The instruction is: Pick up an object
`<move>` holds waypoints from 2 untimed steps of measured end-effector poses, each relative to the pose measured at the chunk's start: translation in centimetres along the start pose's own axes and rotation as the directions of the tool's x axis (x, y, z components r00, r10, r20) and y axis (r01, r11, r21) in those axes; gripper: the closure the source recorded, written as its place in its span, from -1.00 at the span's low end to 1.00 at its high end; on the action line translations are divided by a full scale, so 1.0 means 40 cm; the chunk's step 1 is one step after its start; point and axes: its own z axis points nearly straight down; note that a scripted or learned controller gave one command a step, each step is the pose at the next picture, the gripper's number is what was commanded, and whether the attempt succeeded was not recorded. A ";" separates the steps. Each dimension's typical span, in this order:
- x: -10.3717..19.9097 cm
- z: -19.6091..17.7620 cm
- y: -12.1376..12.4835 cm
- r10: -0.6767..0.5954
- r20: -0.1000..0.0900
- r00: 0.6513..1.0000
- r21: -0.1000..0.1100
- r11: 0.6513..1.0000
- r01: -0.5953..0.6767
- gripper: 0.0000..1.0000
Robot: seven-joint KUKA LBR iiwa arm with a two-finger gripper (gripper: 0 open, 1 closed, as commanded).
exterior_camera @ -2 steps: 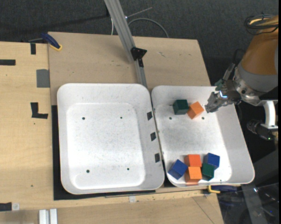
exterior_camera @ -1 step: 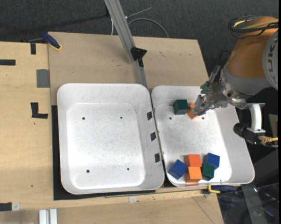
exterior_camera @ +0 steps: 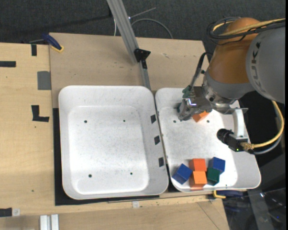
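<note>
Hand (exterior_camera: pixel 186 110) over right bin (exterior_camera: pixel 182 143) | grip: cannot tell | orange block (exterior_camera: pixel 200 116) beside

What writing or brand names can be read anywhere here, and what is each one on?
"KU": dark letters running down the grey arm at the right, most likely the start of the maker's name; the rest is cut off by the picture's edge.
No other text can be read: the white bins, the coloured blocks and the wooden bench bear no legible words. The black tape marks on the bench are shapes, not letters.
</note>
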 end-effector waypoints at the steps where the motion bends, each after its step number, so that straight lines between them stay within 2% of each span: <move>1: 0.134 -0.002 -0.048 0.000 0.000 1.000 0.002 1.000 0.000 1.00; 2: 0.253 0.004 -0.049 0.001 0.000 1.000 0.002 1.000 -0.001 1.00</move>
